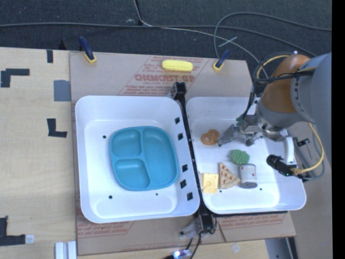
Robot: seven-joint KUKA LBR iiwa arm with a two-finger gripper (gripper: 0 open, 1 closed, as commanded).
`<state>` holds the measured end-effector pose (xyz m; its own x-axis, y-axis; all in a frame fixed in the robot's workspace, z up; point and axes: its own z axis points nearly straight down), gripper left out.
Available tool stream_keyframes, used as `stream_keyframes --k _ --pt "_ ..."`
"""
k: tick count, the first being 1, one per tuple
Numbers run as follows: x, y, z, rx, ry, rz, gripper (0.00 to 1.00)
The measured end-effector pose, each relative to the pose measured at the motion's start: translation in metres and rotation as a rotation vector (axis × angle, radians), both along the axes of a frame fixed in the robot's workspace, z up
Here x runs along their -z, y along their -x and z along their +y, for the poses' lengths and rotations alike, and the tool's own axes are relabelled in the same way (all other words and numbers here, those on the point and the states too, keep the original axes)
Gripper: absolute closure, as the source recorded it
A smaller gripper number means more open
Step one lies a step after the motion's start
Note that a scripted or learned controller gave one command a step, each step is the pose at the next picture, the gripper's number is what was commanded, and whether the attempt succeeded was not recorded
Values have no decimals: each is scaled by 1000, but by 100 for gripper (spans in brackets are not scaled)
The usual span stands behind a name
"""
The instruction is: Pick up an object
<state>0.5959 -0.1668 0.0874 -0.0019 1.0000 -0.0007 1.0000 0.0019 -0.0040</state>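
The right bin (280,196) holds several small items. A brown pretzel (210,137) lies near its left wall, a green bumpy piece (239,156) sits mid-bin, and a pizza slice (227,175), a yellow cheese wedge (209,183) and a small grey can (248,176) lie toward the front. My gripper (230,136) hangs low over the right bin, just right of the pretzel and above the green piece. Nothing can be seen held in it. The arm's orange band (283,85) is behind it.
The left bin (91,198) holds a blue divided plate (143,157). A yellow banana-like toy (177,65) lies on the cardboard behind the bins, between two clamps (86,50) (221,60). Cables (302,169) loop off the wrist over the right bin's right edge.
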Motion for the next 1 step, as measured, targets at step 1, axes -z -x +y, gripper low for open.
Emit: stream_keyframes --k 1 --pt "-13 -1 0 -1 0 -2 100"
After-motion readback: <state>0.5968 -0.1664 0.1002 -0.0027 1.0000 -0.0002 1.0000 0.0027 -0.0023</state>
